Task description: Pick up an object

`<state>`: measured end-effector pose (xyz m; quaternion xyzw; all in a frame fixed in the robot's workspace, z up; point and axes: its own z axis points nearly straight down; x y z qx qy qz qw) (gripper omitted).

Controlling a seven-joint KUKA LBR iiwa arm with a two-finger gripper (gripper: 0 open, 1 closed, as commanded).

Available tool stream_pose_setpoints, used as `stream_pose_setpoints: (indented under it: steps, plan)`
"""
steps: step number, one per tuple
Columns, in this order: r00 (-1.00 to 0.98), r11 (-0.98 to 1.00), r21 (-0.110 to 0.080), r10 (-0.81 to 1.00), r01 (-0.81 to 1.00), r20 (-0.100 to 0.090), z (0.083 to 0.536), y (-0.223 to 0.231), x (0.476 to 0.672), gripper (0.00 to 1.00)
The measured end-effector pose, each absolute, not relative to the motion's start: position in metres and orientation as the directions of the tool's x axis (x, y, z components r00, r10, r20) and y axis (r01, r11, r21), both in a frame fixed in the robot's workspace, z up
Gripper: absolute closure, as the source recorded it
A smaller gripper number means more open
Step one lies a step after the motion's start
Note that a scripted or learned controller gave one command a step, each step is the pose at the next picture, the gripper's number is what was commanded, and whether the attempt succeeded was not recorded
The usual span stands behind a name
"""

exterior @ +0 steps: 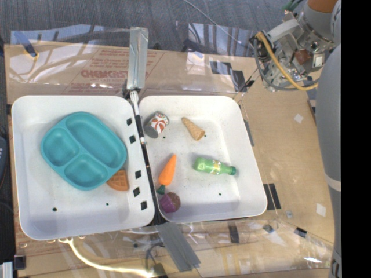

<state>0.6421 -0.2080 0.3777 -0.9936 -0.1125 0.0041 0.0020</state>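
two white bins [249, 155], cardboard bench [290, 149]

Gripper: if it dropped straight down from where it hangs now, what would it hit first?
Probably the cardboard bench beyond the right bin's upper right corner, not a toy; the gripper hangs outside the bin, though depth is unclear.

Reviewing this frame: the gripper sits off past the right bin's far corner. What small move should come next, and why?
Probably a short travel left and toward the camera, to bring the gripper over the right bin. It hangs outside that bin's far right corner, with nothing visible between its fingers. The ice cream cone and green bottle lie nearest and apart from the other toys, so either looks a fair first target.
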Motion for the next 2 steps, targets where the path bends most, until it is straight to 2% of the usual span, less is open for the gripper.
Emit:
stream_pose_setpoints:
  steps: [1, 2]
  plan:
    - [0.884, -0.884, 0.000, 0.467, 0.467, 0.001, 0.472, -0.209, 0.591, 1.00]
    - [0.978, -0.978, -0.007, 0.208, 0.208, -0.010, 0.311, -0.208, 0.608, 1.00]
